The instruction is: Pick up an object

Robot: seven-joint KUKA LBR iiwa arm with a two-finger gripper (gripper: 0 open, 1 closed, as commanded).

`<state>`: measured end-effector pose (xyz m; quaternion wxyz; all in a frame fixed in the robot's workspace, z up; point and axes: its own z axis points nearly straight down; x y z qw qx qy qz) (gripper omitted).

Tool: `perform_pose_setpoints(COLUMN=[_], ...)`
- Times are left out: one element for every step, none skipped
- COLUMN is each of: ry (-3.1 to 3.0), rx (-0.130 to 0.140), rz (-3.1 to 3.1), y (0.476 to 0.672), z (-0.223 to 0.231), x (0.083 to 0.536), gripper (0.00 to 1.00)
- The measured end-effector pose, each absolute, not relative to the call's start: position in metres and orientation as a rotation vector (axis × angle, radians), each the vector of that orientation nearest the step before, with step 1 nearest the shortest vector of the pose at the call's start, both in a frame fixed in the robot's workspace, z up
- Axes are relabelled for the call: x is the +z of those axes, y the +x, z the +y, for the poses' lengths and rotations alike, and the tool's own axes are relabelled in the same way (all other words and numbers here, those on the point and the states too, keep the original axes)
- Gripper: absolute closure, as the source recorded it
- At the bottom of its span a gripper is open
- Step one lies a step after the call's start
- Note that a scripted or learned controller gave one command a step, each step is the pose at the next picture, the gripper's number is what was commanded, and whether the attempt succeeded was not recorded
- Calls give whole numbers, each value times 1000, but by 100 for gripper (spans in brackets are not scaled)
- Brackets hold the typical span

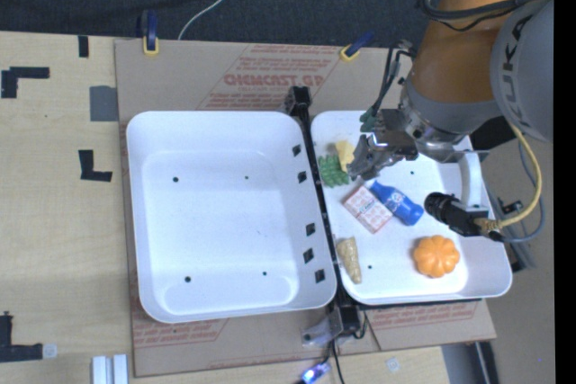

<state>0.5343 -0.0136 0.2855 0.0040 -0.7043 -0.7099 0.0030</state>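
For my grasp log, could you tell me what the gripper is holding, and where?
Cannot be told: the gripper hangs over the right bin near the green toy.

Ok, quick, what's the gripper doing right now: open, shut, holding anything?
Gripper: over the right bin, above the green object; open or closed cannot be told, and nothing is seen between its fingers.
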Motion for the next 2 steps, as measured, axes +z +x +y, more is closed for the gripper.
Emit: perform_pose_setpoints(ry=[-2223, -2215], rx=[-6, 17], rz=[-2227, -2213], y=[556, 503], z=[-22, -24], x=[352, 252], gripper=[100, 100])
